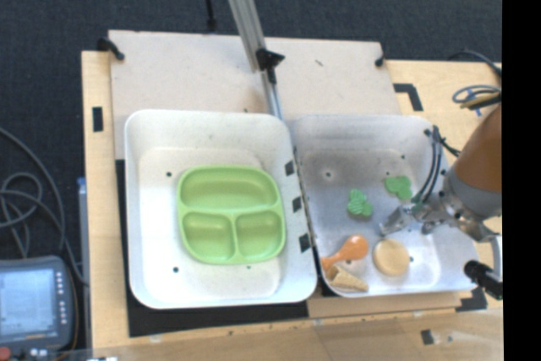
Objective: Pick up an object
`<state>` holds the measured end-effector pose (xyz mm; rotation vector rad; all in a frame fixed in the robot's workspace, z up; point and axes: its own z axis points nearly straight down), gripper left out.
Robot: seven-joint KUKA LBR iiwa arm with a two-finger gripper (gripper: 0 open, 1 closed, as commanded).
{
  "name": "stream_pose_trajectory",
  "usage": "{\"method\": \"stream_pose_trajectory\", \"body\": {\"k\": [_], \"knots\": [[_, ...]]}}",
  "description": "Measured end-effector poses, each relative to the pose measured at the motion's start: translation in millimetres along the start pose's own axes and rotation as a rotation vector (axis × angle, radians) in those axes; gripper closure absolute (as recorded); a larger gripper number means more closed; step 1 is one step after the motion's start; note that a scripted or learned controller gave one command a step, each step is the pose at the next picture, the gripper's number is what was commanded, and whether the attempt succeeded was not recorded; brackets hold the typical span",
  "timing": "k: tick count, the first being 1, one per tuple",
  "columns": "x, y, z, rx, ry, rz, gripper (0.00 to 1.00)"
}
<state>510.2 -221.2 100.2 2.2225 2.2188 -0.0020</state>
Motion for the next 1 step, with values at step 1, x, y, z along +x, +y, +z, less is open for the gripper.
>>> {"method": "stream_pose_trajectory", "body": {"k": [1], "knots": [[-1.5, 1.4, -12.2, -0.006, -0.001, 0.006, 1.00]]}}
